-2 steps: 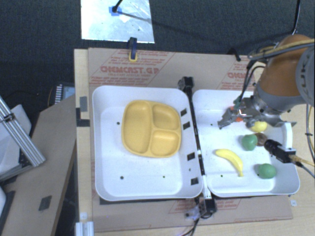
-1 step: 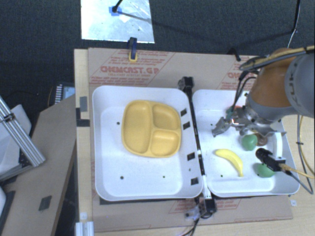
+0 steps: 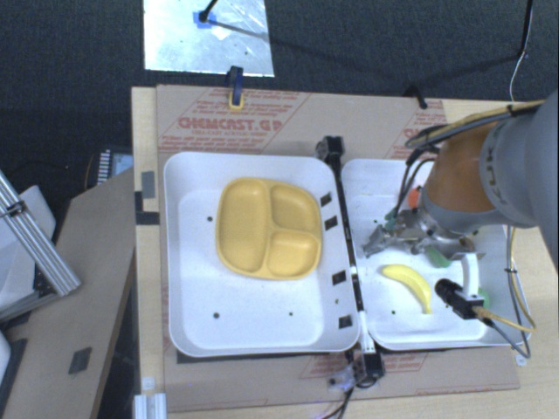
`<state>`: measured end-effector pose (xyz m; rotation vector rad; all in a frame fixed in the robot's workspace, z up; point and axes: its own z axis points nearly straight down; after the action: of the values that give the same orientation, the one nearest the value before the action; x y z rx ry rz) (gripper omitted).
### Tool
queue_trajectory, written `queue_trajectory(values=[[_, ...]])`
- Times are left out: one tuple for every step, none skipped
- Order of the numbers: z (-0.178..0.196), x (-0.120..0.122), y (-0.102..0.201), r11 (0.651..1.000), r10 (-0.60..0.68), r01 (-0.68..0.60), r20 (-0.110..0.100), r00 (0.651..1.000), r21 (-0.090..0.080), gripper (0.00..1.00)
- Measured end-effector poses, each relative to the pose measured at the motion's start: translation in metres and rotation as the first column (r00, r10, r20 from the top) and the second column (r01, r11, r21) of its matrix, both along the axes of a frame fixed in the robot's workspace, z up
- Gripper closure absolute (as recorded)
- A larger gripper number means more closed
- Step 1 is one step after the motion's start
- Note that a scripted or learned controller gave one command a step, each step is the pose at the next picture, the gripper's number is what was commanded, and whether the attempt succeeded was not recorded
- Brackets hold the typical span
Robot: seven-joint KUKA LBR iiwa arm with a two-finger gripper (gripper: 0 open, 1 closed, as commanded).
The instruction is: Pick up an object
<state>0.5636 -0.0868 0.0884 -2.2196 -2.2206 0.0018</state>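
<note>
Bench seen from the fixed camera above, at a slant: two shallow white plastic bins sit side by side. The grey arm with its orange band (image 3: 463, 182) reaches in from three o'clock over the right bin (image 3: 371, 182). Its metal pincer (image 3: 382, 238) hangs low near the middle of that bin, pointing toward nine o'clock. Whether the pincer is released or clenched cannot be told from this angle; nothing is seen gripped in it.

The likeliest target, a small yellow curved plastic banana (image 3: 409, 284), lies flat on the floor of the right bin. It is at about five o'clock from the pincer, near it but apart. Its long axis runs from ten o'clock to four o'clock, and the ten o'clock tip is the end closer to the pincer. A grasp would best close across that axis, so the pincer likely needs a short shift toward five o'clock and a turn of the wrist before descending.

A scrap of something green (image 3: 435, 254) shows under the wrist, too hidden to name. The left bin (image 3: 179, 234) holds a yellow square plastic plate with three compartments (image 3: 266, 228), well apart at nine o'clock.
</note>
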Motion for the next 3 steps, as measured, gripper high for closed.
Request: queue_trajectory(values=[[-0.004,0.001,0.000,1.000,-0.001,0.001,0.002,1.000,0.000,0.00],[0.007,0.001,0.000,1.000,-0.002,0.002,0.005,1.000,0.000,1.00],[0.053,0.001,-0.008,1.000,-0.002,0.002,0.008,1.000,-0.002,1.00]])
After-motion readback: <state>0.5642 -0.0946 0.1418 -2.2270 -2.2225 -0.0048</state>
